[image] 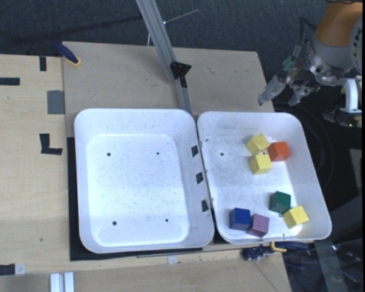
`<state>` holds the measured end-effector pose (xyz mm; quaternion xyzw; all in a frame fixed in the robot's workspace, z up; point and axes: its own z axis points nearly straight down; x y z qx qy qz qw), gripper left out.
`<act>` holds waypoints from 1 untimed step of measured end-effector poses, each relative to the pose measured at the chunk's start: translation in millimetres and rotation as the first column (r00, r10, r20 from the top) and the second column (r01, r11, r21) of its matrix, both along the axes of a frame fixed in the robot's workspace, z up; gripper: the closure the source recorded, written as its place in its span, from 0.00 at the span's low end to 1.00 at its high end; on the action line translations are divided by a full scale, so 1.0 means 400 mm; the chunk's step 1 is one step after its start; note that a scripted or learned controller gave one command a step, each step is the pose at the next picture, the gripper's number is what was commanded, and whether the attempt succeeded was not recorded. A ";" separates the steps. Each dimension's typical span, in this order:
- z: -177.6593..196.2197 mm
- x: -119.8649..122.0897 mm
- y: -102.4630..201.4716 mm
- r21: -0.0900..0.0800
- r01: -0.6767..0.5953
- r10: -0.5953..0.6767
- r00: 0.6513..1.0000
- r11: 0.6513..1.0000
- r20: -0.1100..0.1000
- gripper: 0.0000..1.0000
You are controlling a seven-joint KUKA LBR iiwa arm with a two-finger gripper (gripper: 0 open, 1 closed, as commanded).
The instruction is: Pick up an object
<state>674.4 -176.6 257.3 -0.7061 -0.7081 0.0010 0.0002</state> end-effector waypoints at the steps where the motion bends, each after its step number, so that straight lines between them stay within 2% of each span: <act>1: 0.000 0.000 0.000 -0.001 0.000 0.000 1.000 1.000 0.000 0.00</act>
